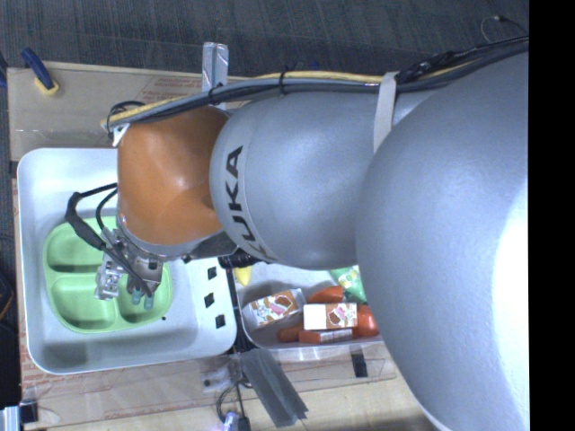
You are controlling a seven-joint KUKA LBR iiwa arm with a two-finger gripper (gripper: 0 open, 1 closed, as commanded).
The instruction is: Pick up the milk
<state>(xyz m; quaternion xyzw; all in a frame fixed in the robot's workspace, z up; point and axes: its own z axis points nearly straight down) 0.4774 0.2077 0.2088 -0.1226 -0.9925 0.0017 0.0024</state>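
Below, the metal hand (124, 287) hovers over a glossy green sectioned tray (67, 281).

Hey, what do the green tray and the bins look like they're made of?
The green tray looks like moulded plastic with a smooth, slightly glossy finish: even colour, rounded compartment walls. The left bin and right bin look like smooth white plastic, judging by rounded corners and soft sheen, though coated metal is possible.

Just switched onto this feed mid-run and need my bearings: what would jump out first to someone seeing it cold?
The grey arm with its orange band covers most of the bench, reaching in from the right. Its gripper hangs over a green divided tray in the left bin. Small cartons and orange-red items lie in the right bin, under the arm.
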